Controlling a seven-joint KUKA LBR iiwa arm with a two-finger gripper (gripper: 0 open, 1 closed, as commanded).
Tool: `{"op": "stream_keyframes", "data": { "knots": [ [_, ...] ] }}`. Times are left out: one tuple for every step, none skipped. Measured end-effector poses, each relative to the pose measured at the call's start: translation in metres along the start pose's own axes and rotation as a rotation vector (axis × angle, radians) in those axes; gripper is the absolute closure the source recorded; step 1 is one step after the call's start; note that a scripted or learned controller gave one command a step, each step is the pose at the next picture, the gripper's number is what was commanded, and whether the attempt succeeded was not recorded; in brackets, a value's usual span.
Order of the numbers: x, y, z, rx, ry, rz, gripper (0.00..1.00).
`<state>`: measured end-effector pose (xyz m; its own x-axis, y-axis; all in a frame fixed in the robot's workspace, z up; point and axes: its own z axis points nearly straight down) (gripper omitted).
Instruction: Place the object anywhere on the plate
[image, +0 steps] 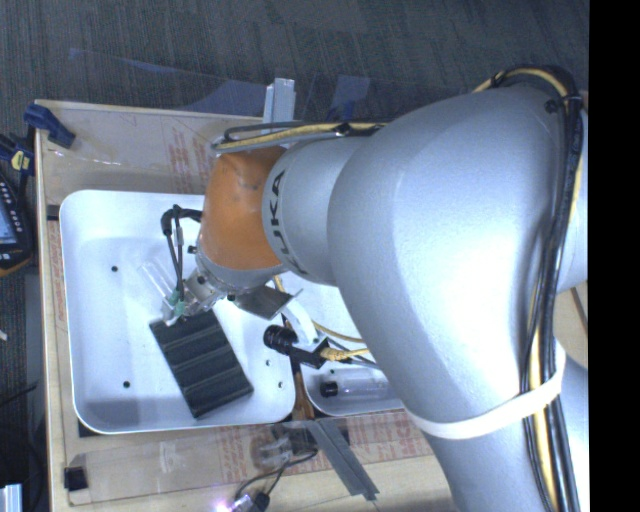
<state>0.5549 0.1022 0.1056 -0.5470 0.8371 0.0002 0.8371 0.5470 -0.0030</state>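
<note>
- the gripper (183, 302) sits at the end of the orange-banded arm (240, 215), low over the left bin (90, 300). the wrist hides its working end, so i cannot tell whether it is spread, pressed together or pinching anything.
- a dark ribbed slab (200, 365) lies flat on the bin floor, just below the gripper in the view. its near corner is at or touching the gripper's tip, and i cannot tell which.
- i take this slab to be the task's object. its long axis runs on a slant, from the gripper's side away toward the bin's lower right corner.
- nothing shows it as lifted, so i would not call it held.
- to the gripper's right, past the bin's edge and partly under the arm, there is a rounded white rim (322, 402) with a small pale tube (352, 382) lying inside it. whether this is the plate or the other bin's corner i cannot say.
- judgement: the grasp is not yet proven. if that rim is the plate, the coming move is to close across the slab's short width, lift, and carry it rightward and a little down the view.
- risk: a grip at the slab's end may let it swing or slip.
</note>
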Motion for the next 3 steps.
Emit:
{"op": "stream_keyframes", "data": {
  "knots": [
    [0.065,-0.050,0.014,-0.003,0.002,-0.213,1.00],
    [0.102,-0.022,-0.007,0.002,0.001,0.045,1.00],
    [0.009,-0.073,-0.086,-0.002,0.000,-0.081,1.00]
  ]
}}
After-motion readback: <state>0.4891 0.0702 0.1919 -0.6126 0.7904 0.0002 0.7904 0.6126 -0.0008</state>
